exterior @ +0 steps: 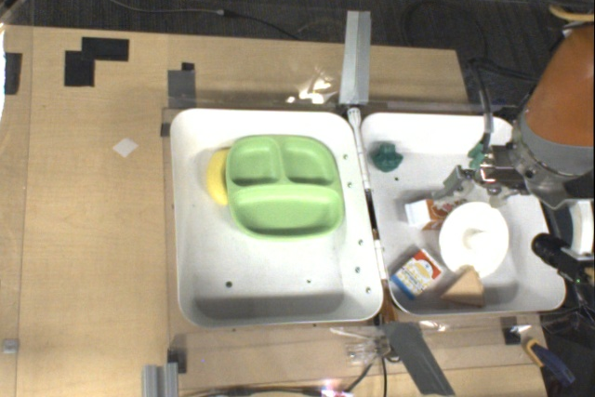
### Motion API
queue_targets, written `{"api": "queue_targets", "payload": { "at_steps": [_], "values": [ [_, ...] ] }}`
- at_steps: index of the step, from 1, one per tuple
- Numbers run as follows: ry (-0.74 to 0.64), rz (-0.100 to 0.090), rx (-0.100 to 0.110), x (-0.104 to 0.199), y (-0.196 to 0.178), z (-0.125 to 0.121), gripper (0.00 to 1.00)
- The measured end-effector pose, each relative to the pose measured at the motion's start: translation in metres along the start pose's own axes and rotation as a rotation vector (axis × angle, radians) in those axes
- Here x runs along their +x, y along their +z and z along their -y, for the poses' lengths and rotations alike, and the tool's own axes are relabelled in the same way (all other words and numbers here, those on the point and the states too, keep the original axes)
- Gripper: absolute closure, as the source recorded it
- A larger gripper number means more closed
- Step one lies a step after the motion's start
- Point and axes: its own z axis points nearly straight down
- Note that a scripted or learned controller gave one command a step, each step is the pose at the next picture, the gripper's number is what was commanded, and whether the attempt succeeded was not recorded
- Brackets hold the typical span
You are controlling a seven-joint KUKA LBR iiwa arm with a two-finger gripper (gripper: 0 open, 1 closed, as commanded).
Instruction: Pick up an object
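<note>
Pale wooden counter [84,228] fills the left of the frame, with black square markings near its upper left corner.

Left white shallow plastic bin [270,293], centre-left of frame: holds a green three-compartment plastic tray [282,183], lying flat in the bin's upper half. A yellow rounded object [217,178] shows at the tray's left edge, partly under it; what it is cannot be told. Lower half of this bin is bare white floor.

A grey metal upright bar [356,56] stands at the top centre, above the seam between the two bins.

Right white shallow plastic bin [437,139], centre-right of frame: a small dark teal lumpy object [386,157] sits in its upper left, well apart from the rest. Below it, near the bin's middle, a small white and brown packet [424,212]. Just right of that, a white round disc-like object [474,237]. At the lower left of this bin, a blue, white and red packet [416,275], and beside it on the right a tan wedge-shaped block [463,286], touching or nearly touching the disc's lower edge.

Pincer [468,181] is low over the right bin's middle, just above the white disc and right of the brown packet. Its fingers look spread apart, nothing seen between them. The grey arm with orange band [567,98] enters from the right edge of frame.
</note>
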Motion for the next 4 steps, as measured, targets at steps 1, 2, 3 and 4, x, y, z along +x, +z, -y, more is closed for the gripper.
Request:
{"api": "queue_targets", "payload": {
  "at_steps": [1, 2, 3, 4],
  "values": [
    [-0.256, -0.001, 0.001, -0.006, 0.133, 0.02, 0.0],
    [-0.343, 0.012, -0.029, -0.014, 0.162, -0.014, 0.0],
    [-0.551, 0.001, -0.006, -0.012, 0.145, -0.067, 0.0],
    [-0.565, 0.001, 0.002, -0.016, 0.17, -0.157, 0.0]
  ]
}}
